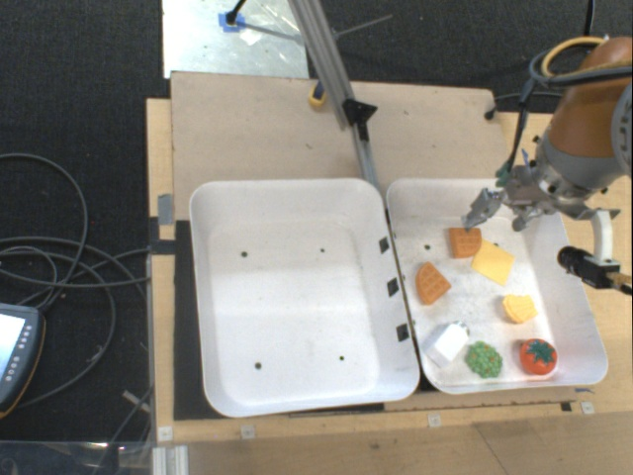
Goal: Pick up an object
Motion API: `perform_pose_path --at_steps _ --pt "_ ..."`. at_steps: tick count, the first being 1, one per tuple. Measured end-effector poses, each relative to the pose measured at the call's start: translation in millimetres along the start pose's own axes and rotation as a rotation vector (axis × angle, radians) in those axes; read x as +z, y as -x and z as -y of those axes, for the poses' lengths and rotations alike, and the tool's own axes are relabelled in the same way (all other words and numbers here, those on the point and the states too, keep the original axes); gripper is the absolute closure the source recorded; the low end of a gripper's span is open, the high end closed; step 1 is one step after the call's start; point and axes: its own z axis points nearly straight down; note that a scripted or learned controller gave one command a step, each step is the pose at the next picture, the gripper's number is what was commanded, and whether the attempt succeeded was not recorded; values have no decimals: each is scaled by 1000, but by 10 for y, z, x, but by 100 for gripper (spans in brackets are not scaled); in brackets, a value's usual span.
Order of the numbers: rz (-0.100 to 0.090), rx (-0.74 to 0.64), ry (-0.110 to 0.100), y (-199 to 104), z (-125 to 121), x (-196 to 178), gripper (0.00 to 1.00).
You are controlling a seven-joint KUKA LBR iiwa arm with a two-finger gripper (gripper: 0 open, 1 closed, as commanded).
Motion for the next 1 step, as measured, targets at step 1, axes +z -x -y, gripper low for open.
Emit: perform_pose_path --at_steps 1 --pt "-1 -1 -1 -49 -8 619 0"
